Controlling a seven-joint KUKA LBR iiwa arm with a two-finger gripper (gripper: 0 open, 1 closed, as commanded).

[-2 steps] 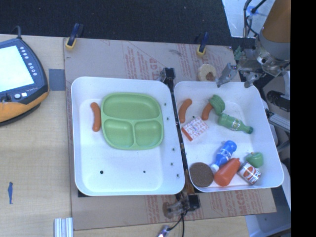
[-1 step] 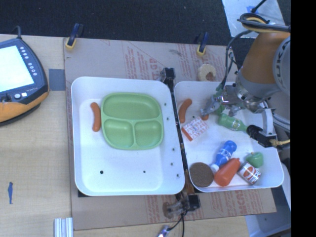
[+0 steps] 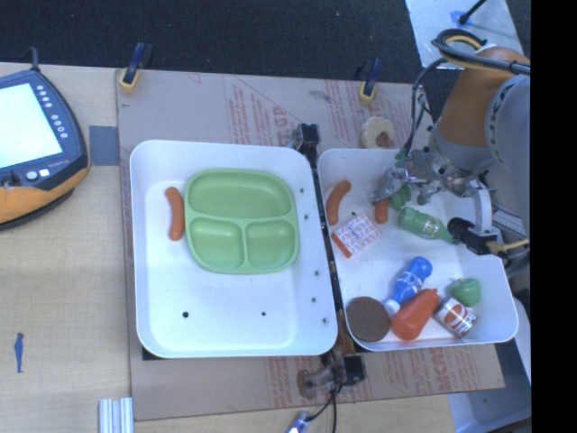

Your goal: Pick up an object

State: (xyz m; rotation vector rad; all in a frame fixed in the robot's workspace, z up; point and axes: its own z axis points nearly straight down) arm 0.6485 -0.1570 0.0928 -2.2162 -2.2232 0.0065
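Grey arm [image 3: 491, 120] with the orange band reaches in from the right, tool [image 3: 397, 186] down at the far end of the right bin [image 3: 500, 332]. Can't tell tool state: the tip is a dark cluster, too cluttered to read.

Right bin contents:
- small orange-brown piece [image 3: 381, 210] just under the tool tip, touching or nearly so; no clear grasp visible
- green bottle [image 3: 422, 223] lying on its side just right of that piece
- orange sausage [image 3: 337, 201] near the bin's left wall, tilted
- red-and-white checked packet [image 3: 355, 235] just below that sausage
- blue bottle [image 3: 408, 282] mid-bin, tilted, its lower end against the orange carrot-shaped toy [image 3: 415, 315]
- brown disc [image 3: 367, 318] at the near left corner, touching the carrot toy
- red-and-white can [image 3: 455, 317] and a small green item [image 3: 466, 290] at the near right corner, just beside each other

Left bin [image 3: 162, 332]: green three-compartment tray [image 3: 242, 220] in the far half, a second orange sausage [image 3: 175, 213] upright-ish along its left side, just beside the tray.

Tabletop [image 3: 63, 314]: cardboard sheet [image 3: 225, 106] under both bins, held by clamps at the far edge. Tape roll [image 3: 378, 133] sits on the cardboard behind the right bin. Orange teach pendant [image 3: 36, 147] at far left, well apart from the bins.
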